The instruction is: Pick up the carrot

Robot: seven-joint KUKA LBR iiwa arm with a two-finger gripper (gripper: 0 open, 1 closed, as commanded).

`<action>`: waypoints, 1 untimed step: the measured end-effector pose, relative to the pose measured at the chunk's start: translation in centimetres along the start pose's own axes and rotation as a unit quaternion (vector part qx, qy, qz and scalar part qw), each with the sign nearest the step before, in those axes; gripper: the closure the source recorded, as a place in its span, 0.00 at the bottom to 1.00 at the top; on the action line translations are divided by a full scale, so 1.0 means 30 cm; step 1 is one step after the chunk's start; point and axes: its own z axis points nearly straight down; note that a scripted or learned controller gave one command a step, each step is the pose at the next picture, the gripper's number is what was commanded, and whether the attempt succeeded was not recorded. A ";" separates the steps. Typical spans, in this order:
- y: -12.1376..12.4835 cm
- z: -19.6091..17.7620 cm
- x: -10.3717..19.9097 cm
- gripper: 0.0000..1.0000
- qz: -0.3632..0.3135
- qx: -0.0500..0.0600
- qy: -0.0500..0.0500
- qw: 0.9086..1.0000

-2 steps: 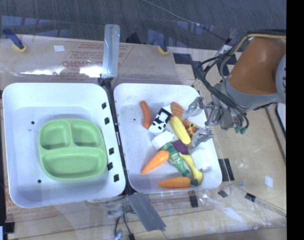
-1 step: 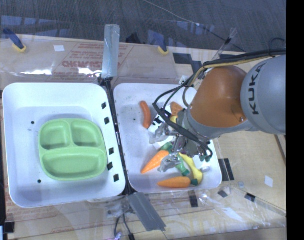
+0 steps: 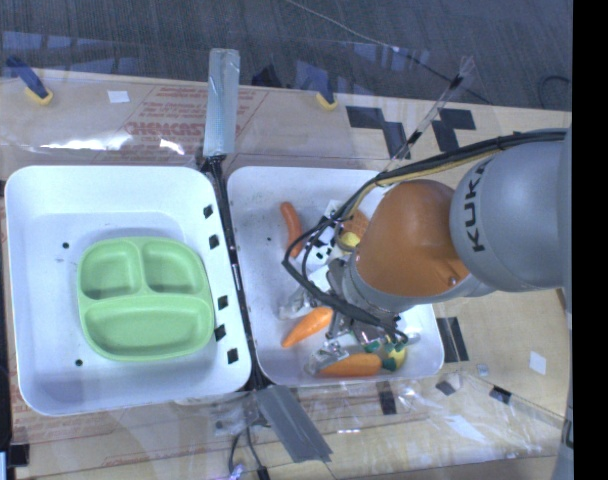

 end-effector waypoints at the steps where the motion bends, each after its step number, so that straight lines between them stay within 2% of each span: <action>1: 0.005 -0.035 -0.008 1.00 -0.005 0.000 -0.001 1.000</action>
